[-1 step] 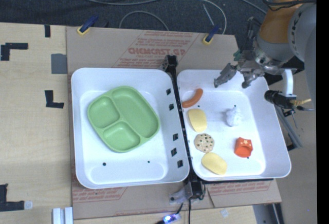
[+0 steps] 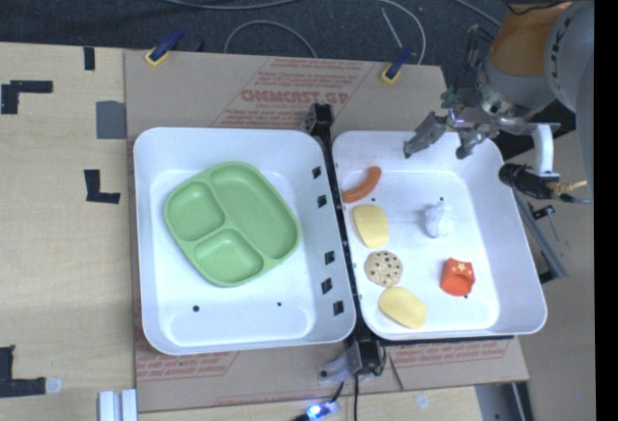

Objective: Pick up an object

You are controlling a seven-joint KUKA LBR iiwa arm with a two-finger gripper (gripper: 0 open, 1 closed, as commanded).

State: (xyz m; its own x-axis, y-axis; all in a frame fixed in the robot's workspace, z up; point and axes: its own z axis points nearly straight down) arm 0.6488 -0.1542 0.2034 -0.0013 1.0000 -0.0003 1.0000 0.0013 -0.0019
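Gripper: jaws spread wide, nothing between them, poised over the far rim of the right bin.
Sausage: nearest item, just left and nearer the camera than the jaws.
Yellow oval piece: below the sausage.
White figure: directly nearer the camera than the jaws.
Cookie: farther on, under the yellow piece.
Red block: well apart from the jaws.
Yellow lump: farthest.
Left bin: holds a green divided plate, well left of the jaws.
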